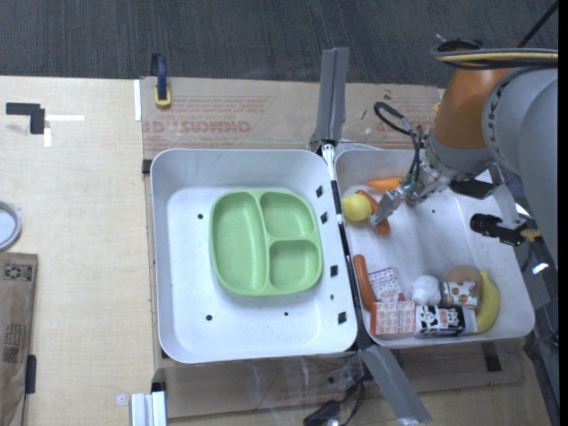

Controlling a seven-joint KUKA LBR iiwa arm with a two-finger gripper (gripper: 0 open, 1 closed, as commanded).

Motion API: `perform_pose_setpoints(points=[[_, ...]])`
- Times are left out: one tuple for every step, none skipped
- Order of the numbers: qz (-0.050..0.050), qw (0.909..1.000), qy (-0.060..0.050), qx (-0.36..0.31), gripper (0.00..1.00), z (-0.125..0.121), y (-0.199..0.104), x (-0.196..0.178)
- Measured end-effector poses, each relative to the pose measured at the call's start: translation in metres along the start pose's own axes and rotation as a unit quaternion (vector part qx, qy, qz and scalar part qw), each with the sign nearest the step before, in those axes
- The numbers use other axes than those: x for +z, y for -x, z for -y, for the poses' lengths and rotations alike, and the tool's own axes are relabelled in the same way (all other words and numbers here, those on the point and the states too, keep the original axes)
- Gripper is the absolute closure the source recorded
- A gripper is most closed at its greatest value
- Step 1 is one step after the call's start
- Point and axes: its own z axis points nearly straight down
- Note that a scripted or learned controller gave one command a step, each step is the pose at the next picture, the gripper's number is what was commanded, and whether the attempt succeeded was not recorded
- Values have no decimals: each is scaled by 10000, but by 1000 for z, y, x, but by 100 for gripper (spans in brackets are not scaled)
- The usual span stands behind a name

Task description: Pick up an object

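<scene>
A pale wooden tabletop (pixel 80 193) carries two shallow white bins side by side. The left bin (pixel 177 264) holds a green tray (pixel 264 240) with three compartments, lying flat near its middle. The right bin (pixel 497 264) holds small play foods. At its upper left a yellow lemon (pixel 356 206) sits against the wall, with an orange carrot (pixel 385 184) just above it. A red sausage (pixel 361 280) lies along the left wall. Near the front edge are small cartons (pixel 395 316), a white ball (pixel 427 287) and a yellow banana (pixel 487 300). The grey arm (pixel 524 105) with its orange band reaches in from the right. Its hand (pixel 385 210) hangs low beside the lemon, above a small red piece (pixel 382 227). Whether the hand is open or closed cannot be told.
</scene>
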Motion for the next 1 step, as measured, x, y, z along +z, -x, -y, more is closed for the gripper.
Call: perform_pose_setpoints(points=[[69, 10000, 56, -18, 100, -2, 2, -10]])
